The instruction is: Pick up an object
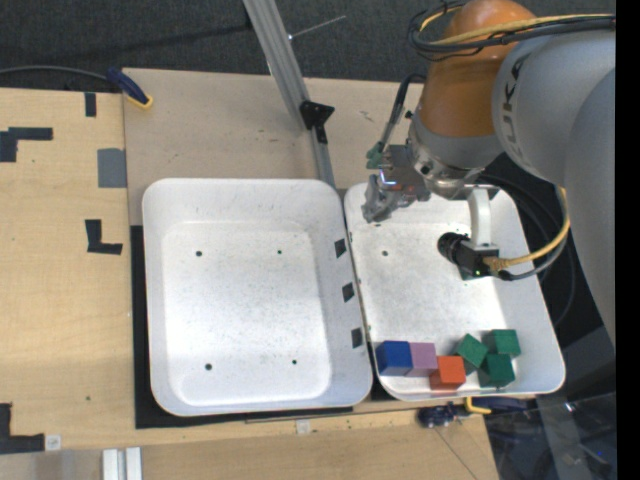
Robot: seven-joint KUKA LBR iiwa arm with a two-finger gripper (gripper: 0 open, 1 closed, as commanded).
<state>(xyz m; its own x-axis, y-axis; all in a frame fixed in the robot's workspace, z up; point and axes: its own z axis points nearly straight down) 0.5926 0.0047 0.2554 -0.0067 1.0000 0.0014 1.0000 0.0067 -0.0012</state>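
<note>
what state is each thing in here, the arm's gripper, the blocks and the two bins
gripper: over the far end of the right bin, nothing seen between its fingers
blue block: resting in the right bin, near edge
purple block: resting beside the blue block
orange block: resting, not gripped
green blocks: three, clustered at the near right corner
right bin: holds all the blocks
left bin: flat on the bench

Grey arm (560, 118) in from right, gripper (380, 200) angled down-left.

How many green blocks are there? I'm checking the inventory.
3, clustered in the right bin's near right corner: one beside the orange block, one behind, one nearest the rim.
</note>
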